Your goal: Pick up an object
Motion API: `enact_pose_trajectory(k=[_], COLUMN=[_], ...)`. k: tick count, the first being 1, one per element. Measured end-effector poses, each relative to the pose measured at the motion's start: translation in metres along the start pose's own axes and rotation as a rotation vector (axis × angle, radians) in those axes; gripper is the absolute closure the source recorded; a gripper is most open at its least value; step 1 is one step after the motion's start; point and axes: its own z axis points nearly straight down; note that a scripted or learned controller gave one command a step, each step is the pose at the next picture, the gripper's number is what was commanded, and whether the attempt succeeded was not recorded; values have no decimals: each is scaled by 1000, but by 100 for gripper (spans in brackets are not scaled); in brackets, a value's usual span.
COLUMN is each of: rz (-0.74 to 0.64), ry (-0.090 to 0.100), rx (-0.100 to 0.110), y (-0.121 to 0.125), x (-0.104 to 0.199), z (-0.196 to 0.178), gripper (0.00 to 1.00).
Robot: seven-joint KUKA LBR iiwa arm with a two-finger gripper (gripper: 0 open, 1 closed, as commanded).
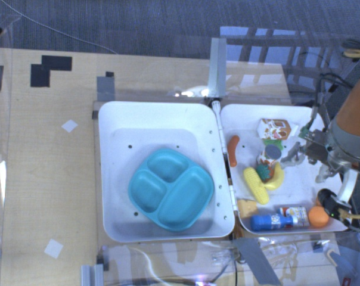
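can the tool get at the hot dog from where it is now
Probably yes. The hot dog lies alone by the right bin's left wall, bare floor around it. The tool sits at the far right edge; the carton stands between.

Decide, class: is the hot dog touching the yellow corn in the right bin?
Apart. The camera view shows bare white bin floor between the hot dog and the corn.

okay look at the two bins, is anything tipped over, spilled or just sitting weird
Nothing is spilled or broken. The blue bottle lies on its side along the right bin's near wall, beside an orange ball. The blue divided plate sits turned at an angle in the left bin. The toy food is loosely jumbled.
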Motion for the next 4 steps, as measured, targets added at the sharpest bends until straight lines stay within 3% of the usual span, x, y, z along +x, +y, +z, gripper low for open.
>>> enact_pose_trajectory(k=[1, 2, 3, 4], rz=[-626, -93, -102, -103], ry=[-1, 0, 0, 1], rx=[-4, -5, -12, -9], y=[24, 77, 80, 49], x=[-5, -8, -7, -28], z=[93, 131, 118, 130], gripper=[0, 0, 100, 100])
